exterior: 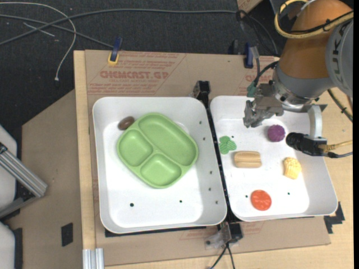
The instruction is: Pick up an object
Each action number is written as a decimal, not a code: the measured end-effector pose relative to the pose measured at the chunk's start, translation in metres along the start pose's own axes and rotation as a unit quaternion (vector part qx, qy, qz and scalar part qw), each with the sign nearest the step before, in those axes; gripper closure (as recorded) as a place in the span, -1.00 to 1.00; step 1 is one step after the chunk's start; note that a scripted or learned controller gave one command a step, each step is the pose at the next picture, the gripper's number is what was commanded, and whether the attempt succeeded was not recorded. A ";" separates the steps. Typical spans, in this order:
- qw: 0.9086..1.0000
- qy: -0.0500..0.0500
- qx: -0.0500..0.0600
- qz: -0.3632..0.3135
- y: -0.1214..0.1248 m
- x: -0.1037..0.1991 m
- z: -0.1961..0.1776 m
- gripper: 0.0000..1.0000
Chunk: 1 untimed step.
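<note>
My gripper (253, 118) hangs over the back part of the right bin (320, 203), its dark fingers pointing down with nothing seen between them. A purple round object (275, 133) lies just to its right. In front of it lie a green leafy piece (226, 144), a tan bread roll (247, 159), a yellow corn piece (291, 167) and a red tomato (261, 199). All rest on the bin floor, apart from the gripper.
The left bin (112, 195) holds a green divided plate (157, 149) and a small brown object (126, 123) at its back left. A black divider bar (213, 150) runs between the bins. A cable and black connector (305, 142) hang by the arm.
</note>
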State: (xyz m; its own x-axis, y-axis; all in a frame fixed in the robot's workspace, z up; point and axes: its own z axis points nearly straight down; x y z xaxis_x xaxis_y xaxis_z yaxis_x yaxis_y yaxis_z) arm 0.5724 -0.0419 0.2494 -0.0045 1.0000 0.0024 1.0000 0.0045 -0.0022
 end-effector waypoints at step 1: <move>1.000 0.000 0.001 0.000 -0.010 0.054 0.015 1.00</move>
State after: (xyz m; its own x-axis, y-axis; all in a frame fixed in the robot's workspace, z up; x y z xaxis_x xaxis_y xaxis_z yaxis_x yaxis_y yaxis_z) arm 0.5620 0.0125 0.2346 -0.0044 1.0000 0.0023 1.0000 0.0045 -0.0038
